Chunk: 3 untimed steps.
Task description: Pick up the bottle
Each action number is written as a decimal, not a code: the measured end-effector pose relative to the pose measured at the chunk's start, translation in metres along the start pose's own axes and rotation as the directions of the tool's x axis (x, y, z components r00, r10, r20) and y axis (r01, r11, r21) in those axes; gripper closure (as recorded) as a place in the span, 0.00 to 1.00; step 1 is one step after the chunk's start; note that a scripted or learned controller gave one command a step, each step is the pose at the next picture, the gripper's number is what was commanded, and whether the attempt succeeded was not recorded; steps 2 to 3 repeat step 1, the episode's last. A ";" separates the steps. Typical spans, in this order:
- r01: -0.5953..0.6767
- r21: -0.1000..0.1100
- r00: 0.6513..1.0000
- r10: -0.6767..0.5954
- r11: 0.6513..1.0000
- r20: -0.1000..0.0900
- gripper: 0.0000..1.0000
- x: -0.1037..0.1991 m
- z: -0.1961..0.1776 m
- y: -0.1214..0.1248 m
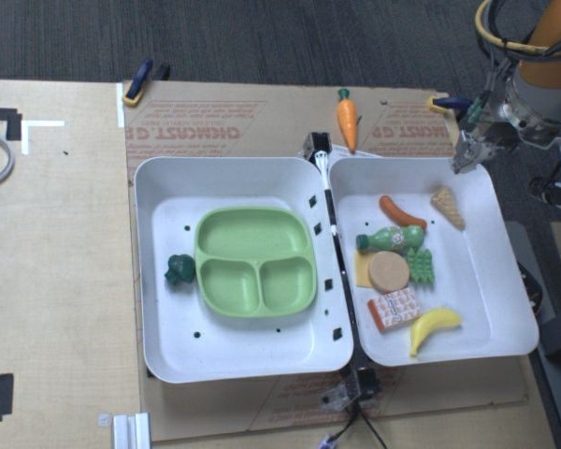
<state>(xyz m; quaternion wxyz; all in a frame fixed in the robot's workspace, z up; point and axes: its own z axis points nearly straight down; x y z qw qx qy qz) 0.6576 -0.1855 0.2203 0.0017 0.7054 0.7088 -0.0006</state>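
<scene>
The green bottle [391, 240] lies on its side in the right bin [505, 279], near the bin's left wall, with its neck pointing left. It touches the round tan disc [389, 271] just below it. My gripper [467, 154] hangs over the right bin's far right corner, well up and to the right of the bottle. Nothing shows between its fingers.
Around the bottle lie a red sausage [402, 211], a yellow slice [361, 269], a green leafy piece [422, 267], a red-white packet [394, 308], a banana [434, 327] and a tan wedge [448, 208]. The left bin [159, 325] holds a green divided tray [256, 262] and broccoli [179, 269]. A carrot [346, 120] lies behind the bins.
</scene>
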 end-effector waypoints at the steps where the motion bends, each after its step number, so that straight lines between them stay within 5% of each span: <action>1: -0.243 0.003 0.970 0.243 0.970 -0.002 1.00 -0.037 -0.020 -0.088; 3: -0.243 0.003 0.970 0.243 0.970 -0.002 1.00 -0.037 -0.020 -0.088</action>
